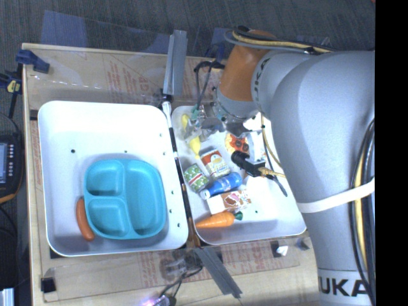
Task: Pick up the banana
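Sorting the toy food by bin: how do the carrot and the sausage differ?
The carrot lies in the right bin, pale orange with a green tip; the sausage lies in the left bin, darker reddish-orange, with no green. The carrot lies nearly crosswise, the sausage lengthwise beside the blue tray. Both are long and slim.

A pale wooden table [102, 65] with faint red printing stands on a dark grey carpeted floor [95, 5]. Blue clamps [29, 59] grip its far left corner, and a metal bar [173, 62] runs across its far side. A small dark screen device [5, 164] sits beyond the left edge. Lighting is even.
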{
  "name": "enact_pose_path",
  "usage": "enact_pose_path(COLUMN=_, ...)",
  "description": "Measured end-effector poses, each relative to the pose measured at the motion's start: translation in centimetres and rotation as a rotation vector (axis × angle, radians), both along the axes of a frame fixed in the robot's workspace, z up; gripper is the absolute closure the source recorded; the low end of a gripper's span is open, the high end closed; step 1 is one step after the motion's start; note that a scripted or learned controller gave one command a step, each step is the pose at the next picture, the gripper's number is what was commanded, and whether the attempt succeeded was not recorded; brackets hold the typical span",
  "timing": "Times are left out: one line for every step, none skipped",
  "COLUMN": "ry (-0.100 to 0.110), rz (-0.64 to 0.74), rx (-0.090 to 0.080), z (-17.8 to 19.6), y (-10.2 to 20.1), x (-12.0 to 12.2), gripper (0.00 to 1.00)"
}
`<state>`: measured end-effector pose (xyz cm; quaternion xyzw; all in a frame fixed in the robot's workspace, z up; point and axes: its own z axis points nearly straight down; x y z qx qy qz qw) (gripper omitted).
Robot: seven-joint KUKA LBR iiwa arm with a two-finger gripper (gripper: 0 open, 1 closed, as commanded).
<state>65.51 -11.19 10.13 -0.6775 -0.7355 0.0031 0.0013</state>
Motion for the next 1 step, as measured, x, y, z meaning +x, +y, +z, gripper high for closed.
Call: enact_pose_path(ry=-0.004, rz=-0.112, rx=0.002, z=9.91, y=0.28, x=0.16, gripper=1.00)
